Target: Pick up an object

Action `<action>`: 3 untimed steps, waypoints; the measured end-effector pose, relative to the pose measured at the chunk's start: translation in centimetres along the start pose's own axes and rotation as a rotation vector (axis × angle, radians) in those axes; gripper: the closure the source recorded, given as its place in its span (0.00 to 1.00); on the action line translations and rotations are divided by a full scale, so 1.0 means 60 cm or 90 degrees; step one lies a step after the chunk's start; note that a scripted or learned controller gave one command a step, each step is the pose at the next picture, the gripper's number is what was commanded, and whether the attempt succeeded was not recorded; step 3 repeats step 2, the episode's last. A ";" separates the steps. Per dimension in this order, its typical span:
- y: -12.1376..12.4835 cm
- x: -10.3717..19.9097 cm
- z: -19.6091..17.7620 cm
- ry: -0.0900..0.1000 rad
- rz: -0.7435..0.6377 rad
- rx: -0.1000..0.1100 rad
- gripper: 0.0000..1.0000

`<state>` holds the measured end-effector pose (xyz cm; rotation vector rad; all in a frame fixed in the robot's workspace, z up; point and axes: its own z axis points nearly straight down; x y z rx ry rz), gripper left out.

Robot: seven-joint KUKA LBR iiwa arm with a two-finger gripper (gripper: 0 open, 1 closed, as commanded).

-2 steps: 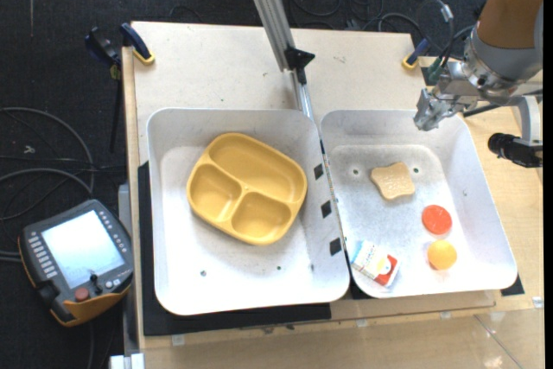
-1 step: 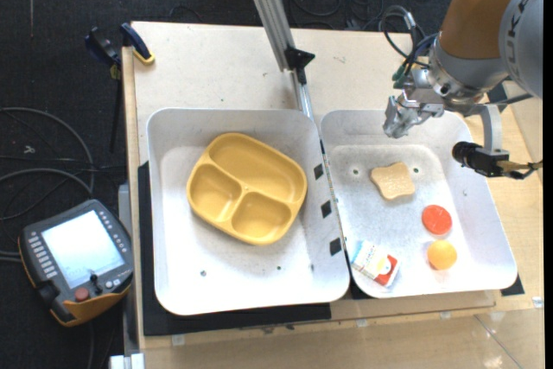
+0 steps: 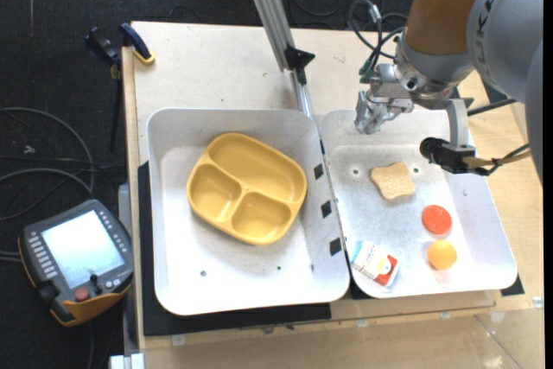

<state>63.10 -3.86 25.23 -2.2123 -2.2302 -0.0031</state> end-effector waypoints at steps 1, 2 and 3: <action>0.013 0.075 0.011 0.000 0.000 0.000 1.00; 0.007 0.171 0.036 0.000 0.000 0.002 1.00; 0.007 0.171 0.036 0.000 0.000 0.002 1.00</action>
